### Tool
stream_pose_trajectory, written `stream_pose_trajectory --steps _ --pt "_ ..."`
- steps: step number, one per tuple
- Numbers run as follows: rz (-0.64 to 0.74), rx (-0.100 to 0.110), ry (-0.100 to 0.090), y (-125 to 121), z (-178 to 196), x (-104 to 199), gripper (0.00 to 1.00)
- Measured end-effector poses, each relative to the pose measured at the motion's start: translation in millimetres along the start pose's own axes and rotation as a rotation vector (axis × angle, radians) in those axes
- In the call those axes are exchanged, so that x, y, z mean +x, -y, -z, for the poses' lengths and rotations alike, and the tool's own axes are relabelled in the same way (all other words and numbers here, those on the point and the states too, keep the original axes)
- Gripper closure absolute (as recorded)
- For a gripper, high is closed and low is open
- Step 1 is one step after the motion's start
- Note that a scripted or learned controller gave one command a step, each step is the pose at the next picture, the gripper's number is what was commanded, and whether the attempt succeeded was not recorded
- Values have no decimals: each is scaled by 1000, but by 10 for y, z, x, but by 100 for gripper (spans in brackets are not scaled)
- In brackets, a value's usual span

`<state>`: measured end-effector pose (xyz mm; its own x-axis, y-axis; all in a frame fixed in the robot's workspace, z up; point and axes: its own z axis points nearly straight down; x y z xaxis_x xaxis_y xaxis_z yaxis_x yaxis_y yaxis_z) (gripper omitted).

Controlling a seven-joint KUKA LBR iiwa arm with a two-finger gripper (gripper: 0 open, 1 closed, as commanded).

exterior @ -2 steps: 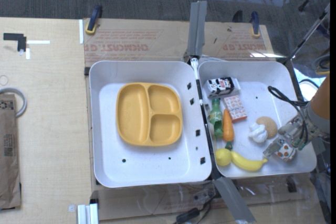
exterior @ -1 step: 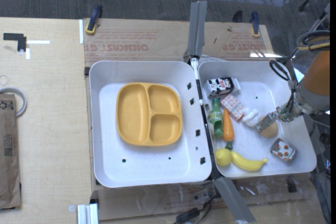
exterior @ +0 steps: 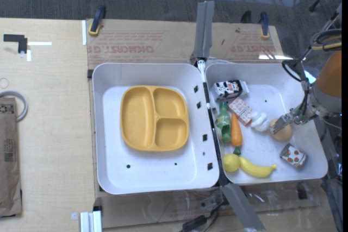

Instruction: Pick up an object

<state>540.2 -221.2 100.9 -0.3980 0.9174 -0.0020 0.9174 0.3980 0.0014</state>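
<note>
Gripper point(exterior: 284, 124) sits at a tan round item point(exterior: 282, 133), likely light, rigid, best pinched across its middle; finger state cannot be told.

At the right edge of the frame the arm point(exterior: 330, 81) is cut off, with just its orange band and wrist in view. The gripper point(exterior: 284, 123) covers part of a tan round object point(exterior: 282, 133), and its fingertips are too small to read. At the left edge, a brown paper bag point(exterior: 9, 155) is cropped.
</note>
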Motion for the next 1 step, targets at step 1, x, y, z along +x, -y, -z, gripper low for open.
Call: stream_pose_trajectory --steps 1 --pt "-19 2 -1 -312 1188 829 100"
